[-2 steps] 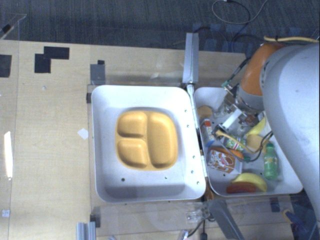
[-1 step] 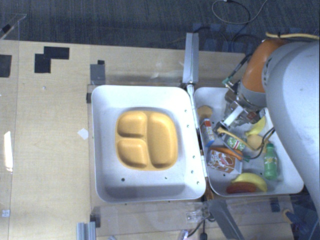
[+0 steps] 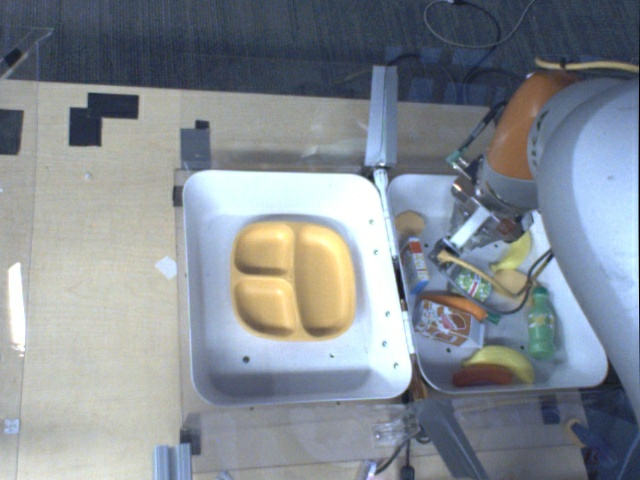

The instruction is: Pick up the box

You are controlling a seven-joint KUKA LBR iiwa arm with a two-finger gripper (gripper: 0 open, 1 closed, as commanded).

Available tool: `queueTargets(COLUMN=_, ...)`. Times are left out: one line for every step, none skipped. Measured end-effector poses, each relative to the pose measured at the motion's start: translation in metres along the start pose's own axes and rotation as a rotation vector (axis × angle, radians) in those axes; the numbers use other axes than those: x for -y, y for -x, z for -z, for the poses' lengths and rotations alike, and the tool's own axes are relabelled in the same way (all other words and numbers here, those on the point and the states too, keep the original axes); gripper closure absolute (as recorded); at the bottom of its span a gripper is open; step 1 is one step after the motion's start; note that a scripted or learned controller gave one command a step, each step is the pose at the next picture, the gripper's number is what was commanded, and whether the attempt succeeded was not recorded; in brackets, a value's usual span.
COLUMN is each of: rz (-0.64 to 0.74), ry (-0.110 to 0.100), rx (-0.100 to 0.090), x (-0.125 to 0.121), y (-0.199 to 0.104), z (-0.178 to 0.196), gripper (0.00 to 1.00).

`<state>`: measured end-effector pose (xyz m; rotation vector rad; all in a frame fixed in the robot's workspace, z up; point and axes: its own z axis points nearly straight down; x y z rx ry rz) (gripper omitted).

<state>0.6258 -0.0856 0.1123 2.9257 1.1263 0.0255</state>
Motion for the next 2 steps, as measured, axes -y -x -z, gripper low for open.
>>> queueTargets(rz=-0.045, ry=-0.008, rx=0.01, x=-0.061, y=0.03, z=0.09, gripper=1.0)
queueTargets(rz=0.024, ry=-0.003, rx=0.005, x=-0.055, y=0.067, z=-0.011, gripper=1.0)
